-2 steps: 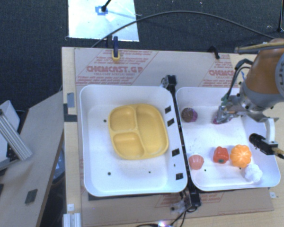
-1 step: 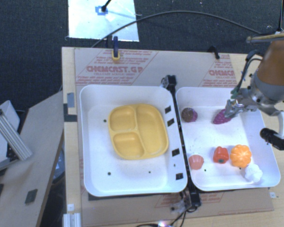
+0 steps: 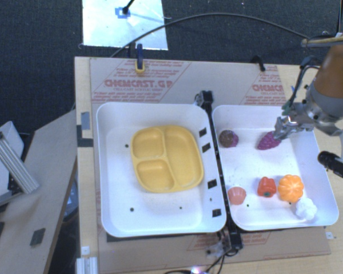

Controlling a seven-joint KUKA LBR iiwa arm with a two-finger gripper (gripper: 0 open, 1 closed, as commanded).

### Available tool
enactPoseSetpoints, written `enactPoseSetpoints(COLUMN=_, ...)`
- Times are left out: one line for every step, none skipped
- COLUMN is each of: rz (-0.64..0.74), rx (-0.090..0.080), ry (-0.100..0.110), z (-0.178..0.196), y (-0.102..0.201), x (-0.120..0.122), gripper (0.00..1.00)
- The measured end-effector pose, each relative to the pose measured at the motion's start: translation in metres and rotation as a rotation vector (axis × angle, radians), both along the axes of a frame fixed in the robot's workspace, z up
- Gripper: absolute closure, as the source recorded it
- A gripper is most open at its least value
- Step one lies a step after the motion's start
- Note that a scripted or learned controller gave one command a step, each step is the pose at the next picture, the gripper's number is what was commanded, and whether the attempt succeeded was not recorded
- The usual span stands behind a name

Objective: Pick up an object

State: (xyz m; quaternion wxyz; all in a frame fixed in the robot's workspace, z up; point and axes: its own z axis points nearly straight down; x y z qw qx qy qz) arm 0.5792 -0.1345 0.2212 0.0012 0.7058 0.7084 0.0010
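Hovering: end effector [image 3: 282,128] just above purple fruit [image 3: 267,141] in right bin [image 3: 326,170], likely lining up a grasp | finger state: cannot tell (blurred) | fruit resting on bin floor, not lifted

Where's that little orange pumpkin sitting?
The orange pumpkin sits in the right bin, near its front right corner, between the red pepper and a white object.
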Motion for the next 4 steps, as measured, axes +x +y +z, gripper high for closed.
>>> enactPoseSetpoints(rz=0.005, rx=0.002, ry=0.001, z=0.009, y=0.058, x=-0.012, gripper=1.0)
enactPoseSetpoints(rz=0.005, rx=0.002, ry=0.003, z=-0.002, y=0.111, x=-0.022, gripper=1.0)
enactPoseSetpoints(rz=0.006, rx=0.002, ry=0.001, z=0.004, y=0.166, x=-0.022, gripper=1.0)
enactPoseSetpoints(rz=0.006, rx=0.002, ry=0.003, z=-0.005, y=0.213, x=-0.036, gripper=1.0)
